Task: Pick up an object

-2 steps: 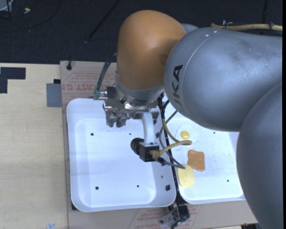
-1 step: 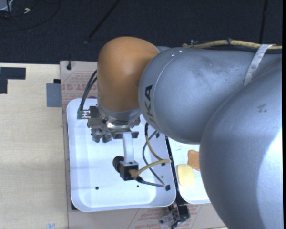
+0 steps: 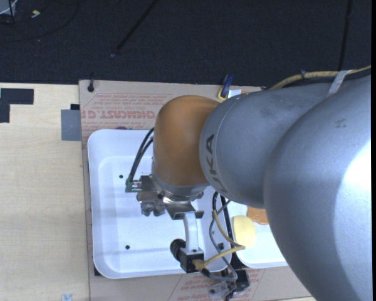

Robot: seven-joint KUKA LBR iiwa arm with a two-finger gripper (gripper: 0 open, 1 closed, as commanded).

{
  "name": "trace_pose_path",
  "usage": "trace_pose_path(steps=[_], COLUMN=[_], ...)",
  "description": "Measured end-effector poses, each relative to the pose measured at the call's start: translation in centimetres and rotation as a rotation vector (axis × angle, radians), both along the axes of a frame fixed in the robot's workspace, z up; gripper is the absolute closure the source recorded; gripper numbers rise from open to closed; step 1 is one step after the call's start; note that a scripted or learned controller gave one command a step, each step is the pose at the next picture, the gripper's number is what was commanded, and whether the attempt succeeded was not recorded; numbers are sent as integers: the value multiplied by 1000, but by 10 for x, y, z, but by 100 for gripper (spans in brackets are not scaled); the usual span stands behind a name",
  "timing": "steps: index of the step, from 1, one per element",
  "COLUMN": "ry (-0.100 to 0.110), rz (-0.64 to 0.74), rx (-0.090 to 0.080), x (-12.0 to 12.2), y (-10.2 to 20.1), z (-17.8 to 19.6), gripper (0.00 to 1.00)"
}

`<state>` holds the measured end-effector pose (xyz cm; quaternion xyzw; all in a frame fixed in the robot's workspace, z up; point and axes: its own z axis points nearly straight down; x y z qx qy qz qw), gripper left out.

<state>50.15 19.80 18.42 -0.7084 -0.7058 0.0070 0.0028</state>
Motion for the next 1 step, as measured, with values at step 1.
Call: trace_pose_path(steps=[1], ry=[-9], rz=[7], rx=[7], x=[-28], y=[45], z=[14], gripper=[100])
